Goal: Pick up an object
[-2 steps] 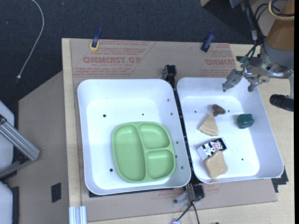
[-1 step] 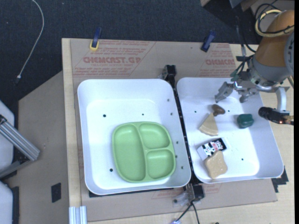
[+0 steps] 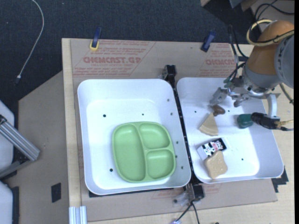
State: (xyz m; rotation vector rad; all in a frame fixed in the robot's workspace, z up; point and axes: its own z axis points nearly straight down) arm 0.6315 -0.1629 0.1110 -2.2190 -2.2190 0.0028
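Objects for picking lie in the right bin (image 3: pixel 261 171), while the left bin (image 3: pixel 93 125) bears a green divided plate (image 3: pixel 142 150). Reading across the right bin: a playing card (image 3: pixel 212 148), a tan wedge (image 3: pixel 210 124) above it, a tan block (image 3: pixel 215 165) below it, a small brown piece (image 3: pixel 218 109), then a teal lump (image 3: pixel 244 121). The gripper (image 3: pixel 227 97) hovers just above the brown piece, fingers spread and holding nothing. This looks like the approach step; next it must descend and close. The cardboard reads "CHEMCAST GP".
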